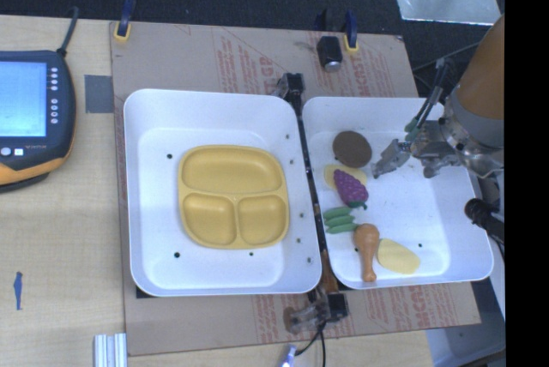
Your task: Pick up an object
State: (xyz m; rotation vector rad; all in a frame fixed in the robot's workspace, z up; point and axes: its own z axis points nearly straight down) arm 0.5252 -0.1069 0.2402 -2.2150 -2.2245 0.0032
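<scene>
The right bin (446, 211) holds several toy foods. A brown round piece (352, 148) lies at its upper left. Below it are purple grapes (350, 187) resting on a yellow piece (332, 177), then a green pod (339, 219). A drumstick (367, 249) and a pale yellow piece (399, 256) sit near the front wall. My gripper (410, 164) hangs over the bin's upper right part, just right of the brown piece. Its fingers (389, 161) are spread open with nothing between them.
The left bin (154, 254) carries a yellow divided plate (233, 195). A teach pendant (30, 121) lies on the bench at far left. Clamps (330, 52) stand behind the bins, and a cable connector (317, 314) sits at their front seam.
</scene>
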